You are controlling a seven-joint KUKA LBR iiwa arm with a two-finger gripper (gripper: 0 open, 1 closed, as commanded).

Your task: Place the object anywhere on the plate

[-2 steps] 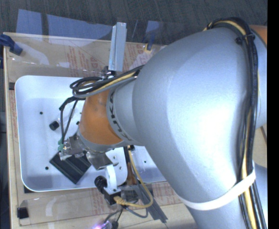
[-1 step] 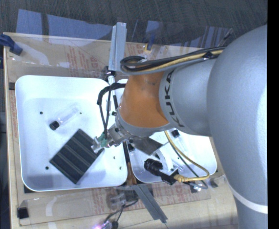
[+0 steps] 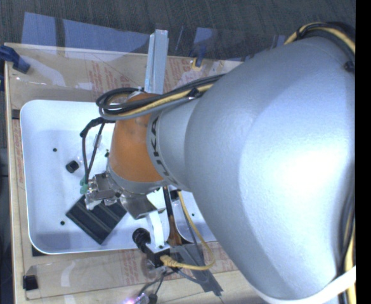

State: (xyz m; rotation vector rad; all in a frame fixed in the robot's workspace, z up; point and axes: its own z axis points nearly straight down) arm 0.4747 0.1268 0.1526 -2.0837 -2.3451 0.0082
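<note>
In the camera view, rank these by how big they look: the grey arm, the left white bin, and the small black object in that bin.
Largest to smallest:
1. grey arm, though it is nearest the camera, which inflates it
2. left white bin
3. small black object

arm [image 3: 261, 157] hides right bin | hand [image 3: 97, 219] fingers unclear

The bin [image 3: 39, 170] lies on the surface [image 3: 77, 271]. Inside it, a small block [image 3: 72, 166] sits at ten o'clock from the gripper [image 3: 96, 219].
</note>
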